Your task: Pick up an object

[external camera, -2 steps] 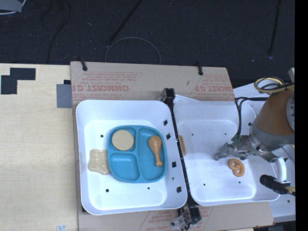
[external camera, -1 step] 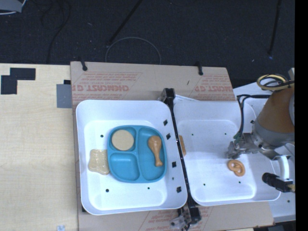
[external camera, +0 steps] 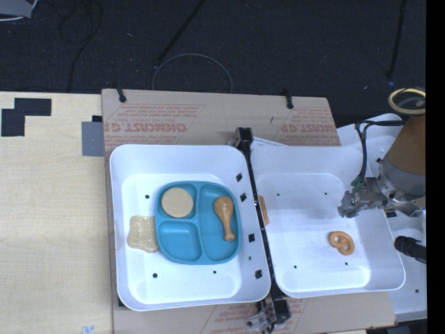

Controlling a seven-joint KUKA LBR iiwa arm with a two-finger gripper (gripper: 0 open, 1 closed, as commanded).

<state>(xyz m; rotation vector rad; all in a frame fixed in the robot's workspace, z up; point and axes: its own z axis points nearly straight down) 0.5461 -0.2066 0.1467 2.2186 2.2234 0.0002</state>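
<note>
The small brown pretzel-shaped object (external camera: 341, 242) is noted in the right white bin (external camera: 306, 284), near its right edge. The end effector (external camera: 351, 206) is positioned just above it; its state cannot be told. A vertical, centred descent is advised.

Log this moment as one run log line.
gripper: over right bin, grip unclear | pretzel: on right bin floor, apart from gripper | blue tray: left bin, holds drumstick

I see two white bins (external camera: 132, 186) side by side on cardboard (external camera: 208, 120) — black cables (external camera: 188, 65) loop on dark floor behind, pale bench (external camera: 49, 207) left.
</note>
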